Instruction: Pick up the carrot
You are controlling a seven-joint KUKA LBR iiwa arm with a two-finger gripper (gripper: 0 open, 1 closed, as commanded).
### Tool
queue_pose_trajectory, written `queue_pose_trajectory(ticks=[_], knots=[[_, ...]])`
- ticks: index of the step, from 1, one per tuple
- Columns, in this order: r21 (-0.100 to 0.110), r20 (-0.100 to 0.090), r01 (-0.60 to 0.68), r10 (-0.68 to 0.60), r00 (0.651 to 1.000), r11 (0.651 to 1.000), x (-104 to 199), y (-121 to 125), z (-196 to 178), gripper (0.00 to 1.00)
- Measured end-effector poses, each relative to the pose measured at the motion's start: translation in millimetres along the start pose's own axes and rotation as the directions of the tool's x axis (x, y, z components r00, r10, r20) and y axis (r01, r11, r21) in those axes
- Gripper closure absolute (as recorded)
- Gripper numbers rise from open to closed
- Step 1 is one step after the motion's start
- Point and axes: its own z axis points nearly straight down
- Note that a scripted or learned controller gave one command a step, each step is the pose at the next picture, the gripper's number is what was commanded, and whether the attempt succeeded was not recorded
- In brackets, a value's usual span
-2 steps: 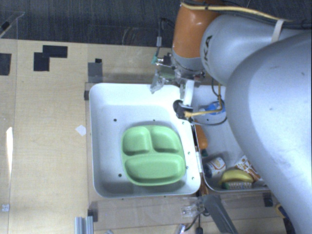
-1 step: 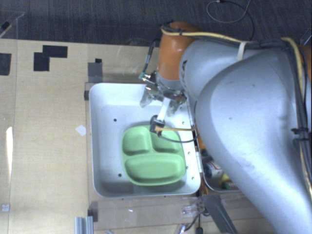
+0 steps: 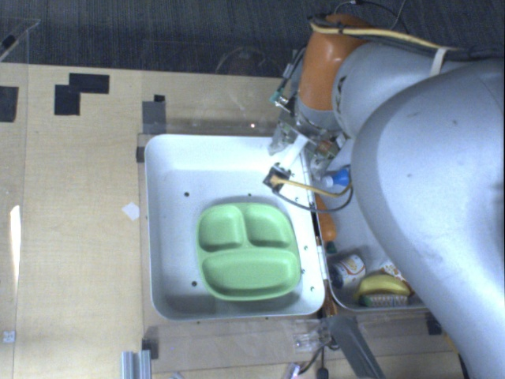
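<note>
The carrot (image 3: 326,228) shows as a small orange piece at the left edge of the right bin (image 3: 341,297), just past the wall between the two bins. The arm hides most of it. My gripper (image 3: 306,158) hangs over that dividing wall at the bins' far end, a little beyond the carrot and above it. The grey arm with its orange band (image 3: 322,69) comes in from the right and covers most of the right bin.
A green divided plate (image 3: 248,251) lies in the left bin (image 3: 170,212). In the right bin's near corner sit a can (image 3: 348,268) and a yellow banana (image 3: 384,285). A blue object (image 3: 341,179) shows beside the gripper. A yellow cable (image 3: 304,186) loops off the wrist.
</note>
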Motion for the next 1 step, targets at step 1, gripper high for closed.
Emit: queue_pose_trajectory(ticks=[1], knots=[[0.013, -0.008, 0.165, -0.165, 0.986, 0.986, -41.2, 5.3, -48.9, 0.00]])
